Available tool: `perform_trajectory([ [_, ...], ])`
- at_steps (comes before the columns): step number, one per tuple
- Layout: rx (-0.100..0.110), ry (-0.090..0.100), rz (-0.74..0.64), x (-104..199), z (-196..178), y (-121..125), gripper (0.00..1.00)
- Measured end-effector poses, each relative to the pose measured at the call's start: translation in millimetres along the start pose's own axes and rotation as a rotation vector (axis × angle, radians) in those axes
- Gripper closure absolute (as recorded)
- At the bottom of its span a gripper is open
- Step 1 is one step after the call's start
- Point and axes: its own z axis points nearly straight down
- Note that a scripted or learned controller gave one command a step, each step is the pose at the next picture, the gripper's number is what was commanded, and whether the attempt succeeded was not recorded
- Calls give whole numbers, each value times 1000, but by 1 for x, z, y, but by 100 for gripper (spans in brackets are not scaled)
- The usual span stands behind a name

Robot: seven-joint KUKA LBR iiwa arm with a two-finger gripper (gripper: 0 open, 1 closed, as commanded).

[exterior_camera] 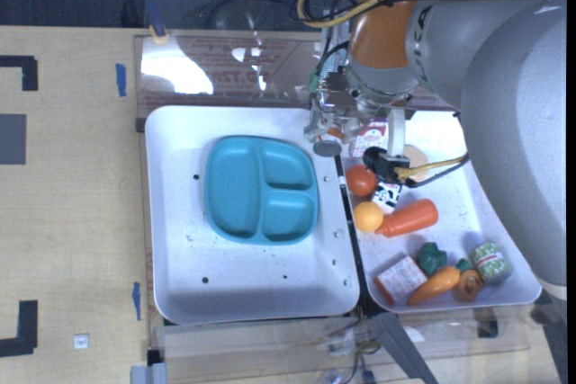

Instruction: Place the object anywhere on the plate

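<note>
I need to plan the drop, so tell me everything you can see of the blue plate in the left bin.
The blue plate is a turquoise tray with rounded corners, plastic by the look of it, moulded into three compartments: one large on the left, two smaller ones stacked on the right, split by raised ridges. It lies flat, right side up, near the middle of the left white bin, slightly towards its back. Nothing lies in its compartments. Only the bin floor touches it; the gripper hangs apart, past its upper right corner.
</note>
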Motion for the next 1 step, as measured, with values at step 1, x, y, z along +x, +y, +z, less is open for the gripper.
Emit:
perform_trajectory([
  [1, 1, -2, 2, -2, 0, 0, 0],
])
